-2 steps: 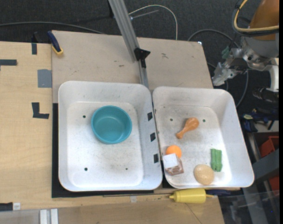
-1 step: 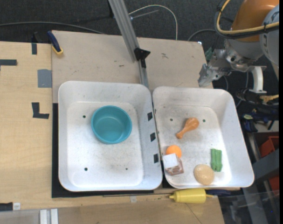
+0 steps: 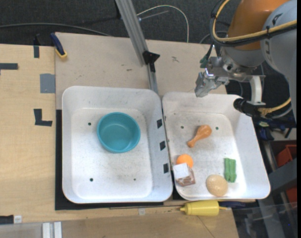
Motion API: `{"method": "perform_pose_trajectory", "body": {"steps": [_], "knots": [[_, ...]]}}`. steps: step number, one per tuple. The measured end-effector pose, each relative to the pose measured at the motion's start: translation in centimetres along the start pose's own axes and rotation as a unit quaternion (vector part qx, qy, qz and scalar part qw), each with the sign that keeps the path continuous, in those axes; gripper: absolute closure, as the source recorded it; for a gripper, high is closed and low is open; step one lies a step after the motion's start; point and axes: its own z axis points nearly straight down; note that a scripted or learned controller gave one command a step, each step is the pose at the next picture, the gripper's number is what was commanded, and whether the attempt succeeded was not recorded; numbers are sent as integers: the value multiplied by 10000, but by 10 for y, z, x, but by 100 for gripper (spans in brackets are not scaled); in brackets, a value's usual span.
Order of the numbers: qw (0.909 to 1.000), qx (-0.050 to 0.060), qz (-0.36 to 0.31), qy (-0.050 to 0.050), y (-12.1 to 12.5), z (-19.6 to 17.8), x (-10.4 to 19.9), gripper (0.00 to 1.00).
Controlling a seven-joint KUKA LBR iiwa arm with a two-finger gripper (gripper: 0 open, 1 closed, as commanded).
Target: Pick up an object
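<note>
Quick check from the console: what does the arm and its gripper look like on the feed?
The arm is grey with a rounded orange band above the wrist, looped by yellow and black cables. The gripper is small, grey, metallic.

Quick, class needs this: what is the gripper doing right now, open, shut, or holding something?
Gripper: cannot be told; it hangs above the far rim of the right bin, with nothing seen held.

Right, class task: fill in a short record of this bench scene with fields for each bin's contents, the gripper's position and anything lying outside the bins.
left bin: round teal plastic bowl
right bin: orange drumstick-shaped toy, small orange ball, white and brown block, green strip, beige egg-shaped object
gripper: above right bin's far rim, nothing seen held
outside bins: yellow bottle at right bin's near edge
</note>
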Motion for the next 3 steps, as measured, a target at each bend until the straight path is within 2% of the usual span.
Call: {"method": "perform_pose_trajectory", "body": {"steps": [1, 2, 3], "knots": [[10000, 6, 3, -4, -9, 17, 47, 100], [10000, 4, -3, 0, -28, 14, 101, 100], [10000, 11, -1, -4, -42, 32, 155, 100]]}}
